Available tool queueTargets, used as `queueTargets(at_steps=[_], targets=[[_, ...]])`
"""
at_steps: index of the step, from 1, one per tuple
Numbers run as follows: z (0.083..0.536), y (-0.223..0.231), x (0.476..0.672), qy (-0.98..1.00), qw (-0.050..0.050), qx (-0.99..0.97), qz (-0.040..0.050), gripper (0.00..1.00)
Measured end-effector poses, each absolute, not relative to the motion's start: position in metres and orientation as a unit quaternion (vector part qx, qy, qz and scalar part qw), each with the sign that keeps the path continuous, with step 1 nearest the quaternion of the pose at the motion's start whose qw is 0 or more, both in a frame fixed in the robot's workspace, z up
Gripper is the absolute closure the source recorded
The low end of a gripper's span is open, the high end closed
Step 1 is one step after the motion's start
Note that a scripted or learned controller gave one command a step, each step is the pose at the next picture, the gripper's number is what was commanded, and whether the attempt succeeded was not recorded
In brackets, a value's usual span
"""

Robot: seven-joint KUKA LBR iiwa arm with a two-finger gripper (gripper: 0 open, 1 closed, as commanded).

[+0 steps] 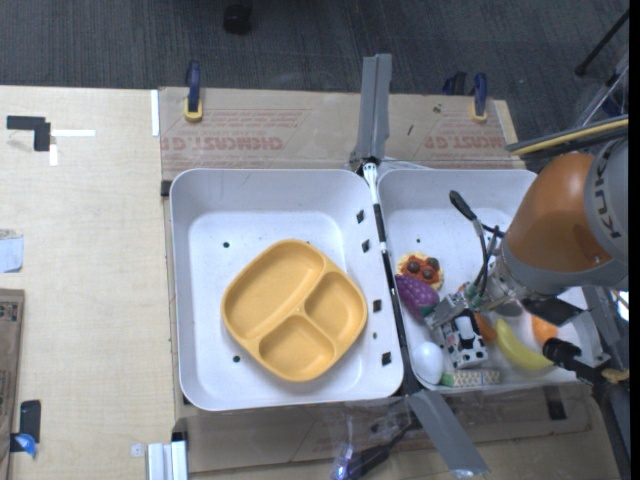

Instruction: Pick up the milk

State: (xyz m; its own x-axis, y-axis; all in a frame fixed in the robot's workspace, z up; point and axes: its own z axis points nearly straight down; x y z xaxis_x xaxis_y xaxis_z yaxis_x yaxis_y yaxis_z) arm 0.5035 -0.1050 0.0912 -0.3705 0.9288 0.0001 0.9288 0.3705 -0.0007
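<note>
Reaching low into rt bin, arm bent over milk

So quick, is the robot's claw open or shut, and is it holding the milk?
Gripper: low over the milk in the right bin; open or shut cannot be told.

Even overhead light, bright on pale worktop. White bins glare slightly, soft shadows inside walls. Yellow tray casts faint shadow. Floor at top dim. Focus soft throughout, small items in right bin smeary.
</note>
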Motion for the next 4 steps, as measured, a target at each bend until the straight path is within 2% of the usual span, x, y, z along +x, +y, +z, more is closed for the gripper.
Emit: queueTargets(at_steps=[1, 2, 3, 4], targets=[[0.108, -0.108, 0.509, -0.826, -0.008, -0.563, -0.0033, 1.0], [0.191, -0.062, 0.513, -0.833, 0.0, -0.553, 0.0005, 1.0], [0.191, -0.062, 0.513, -0.833, 0.0, -0.553, 0.0006, 0.0], [0.254, -0.105, 0.587, -0.853, -0.001, -0.523, 0.0008, 0.0]])
